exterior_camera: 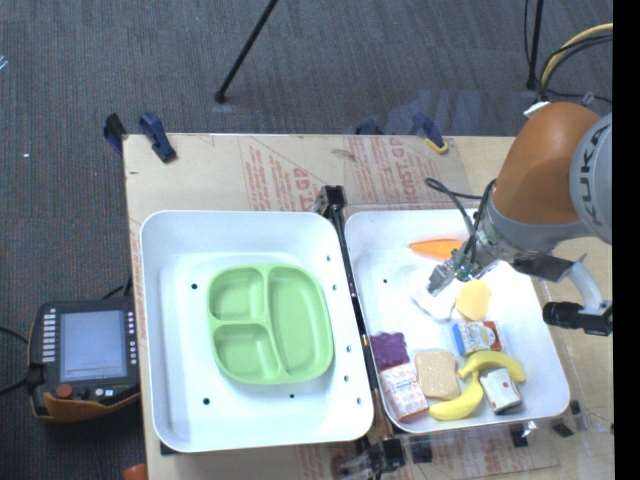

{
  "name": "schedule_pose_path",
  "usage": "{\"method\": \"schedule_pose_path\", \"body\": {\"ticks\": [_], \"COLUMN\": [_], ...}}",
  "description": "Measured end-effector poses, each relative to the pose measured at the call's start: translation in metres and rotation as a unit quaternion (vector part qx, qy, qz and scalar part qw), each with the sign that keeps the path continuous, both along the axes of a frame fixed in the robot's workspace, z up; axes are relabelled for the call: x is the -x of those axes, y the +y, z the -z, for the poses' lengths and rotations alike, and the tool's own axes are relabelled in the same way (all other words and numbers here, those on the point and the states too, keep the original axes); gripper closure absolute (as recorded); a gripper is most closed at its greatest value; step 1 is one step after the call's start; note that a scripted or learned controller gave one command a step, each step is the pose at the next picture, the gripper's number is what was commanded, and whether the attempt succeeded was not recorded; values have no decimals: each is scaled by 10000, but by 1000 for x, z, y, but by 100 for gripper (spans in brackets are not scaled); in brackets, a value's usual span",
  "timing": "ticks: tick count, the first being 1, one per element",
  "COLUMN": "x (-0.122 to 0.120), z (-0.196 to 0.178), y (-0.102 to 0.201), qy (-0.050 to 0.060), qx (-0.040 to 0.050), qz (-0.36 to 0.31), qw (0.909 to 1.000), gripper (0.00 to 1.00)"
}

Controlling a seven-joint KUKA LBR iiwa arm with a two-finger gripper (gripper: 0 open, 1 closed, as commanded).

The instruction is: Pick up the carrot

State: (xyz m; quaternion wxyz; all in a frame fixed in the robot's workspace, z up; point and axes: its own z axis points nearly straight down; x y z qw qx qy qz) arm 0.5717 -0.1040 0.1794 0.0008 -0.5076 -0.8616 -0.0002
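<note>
Jaws of the gripper [443, 278] cannot be judged apart or together; the carrot [436, 249] lies just beyond them toward the bin's [392, 230] far wall, lengthwise along that wall.

Two bins sit side by side on the bench. The left bin [160, 268] holds a divided plate [270, 323] at its middle. In the right bin [385, 233], the carrot [437, 249] lies toward the back, with the gripper [447, 273] just in front of it. Further forward are a cheese wedge [473, 301], a bread slice [437, 373] and a banana [480, 380] at the front.
</note>
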Motion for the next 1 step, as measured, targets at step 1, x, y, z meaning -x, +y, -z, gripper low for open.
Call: {"method": "schedule_pose_path", "body": {"ticks": [1], "x": [16], "z": [-37], "y": [-28], "qy": [-20], "qx": [8], "qz": [-1882], "qw": [9821], "gripper": [100]}}
